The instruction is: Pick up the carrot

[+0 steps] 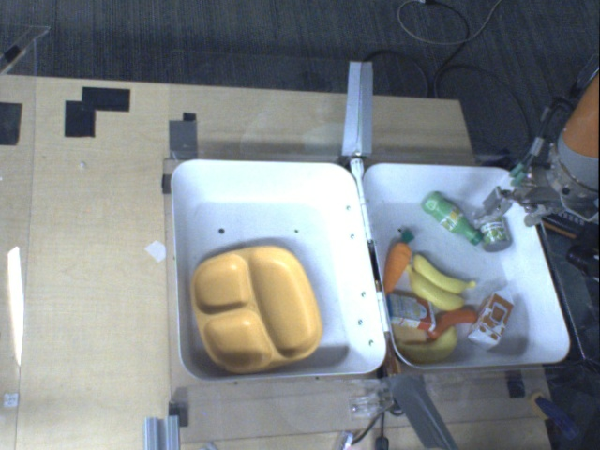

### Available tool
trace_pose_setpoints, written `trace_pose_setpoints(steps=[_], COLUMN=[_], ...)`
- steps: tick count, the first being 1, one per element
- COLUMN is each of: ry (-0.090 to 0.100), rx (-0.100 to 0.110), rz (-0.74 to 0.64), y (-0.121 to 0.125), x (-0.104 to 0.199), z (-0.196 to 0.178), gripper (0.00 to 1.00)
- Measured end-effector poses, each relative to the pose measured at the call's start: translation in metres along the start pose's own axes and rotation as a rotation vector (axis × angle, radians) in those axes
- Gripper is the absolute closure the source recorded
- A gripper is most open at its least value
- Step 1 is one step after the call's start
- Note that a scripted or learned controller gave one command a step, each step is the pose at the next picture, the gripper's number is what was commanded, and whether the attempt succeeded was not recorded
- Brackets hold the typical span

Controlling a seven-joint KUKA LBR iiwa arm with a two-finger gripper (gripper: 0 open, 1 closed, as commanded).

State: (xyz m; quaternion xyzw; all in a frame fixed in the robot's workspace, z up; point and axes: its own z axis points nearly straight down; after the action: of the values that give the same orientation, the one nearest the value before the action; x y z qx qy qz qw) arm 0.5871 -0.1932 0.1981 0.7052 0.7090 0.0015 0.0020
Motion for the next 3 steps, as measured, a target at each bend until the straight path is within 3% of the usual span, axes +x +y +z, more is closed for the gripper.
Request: trace_pose_setpoints(steps=[1, 2, 3], ry=[0.0, 0.001, 0.001], rx=[-0.001, 0.001, 0.001], rz=[-0.16, -0.125, 0.101], y=[-0.016, 0.031, -0.02], x=[0.014, 0.093, 0.096], z=[-0.007, 0.078, 0.105], gripper=[0.0, 0.0, 0.0])
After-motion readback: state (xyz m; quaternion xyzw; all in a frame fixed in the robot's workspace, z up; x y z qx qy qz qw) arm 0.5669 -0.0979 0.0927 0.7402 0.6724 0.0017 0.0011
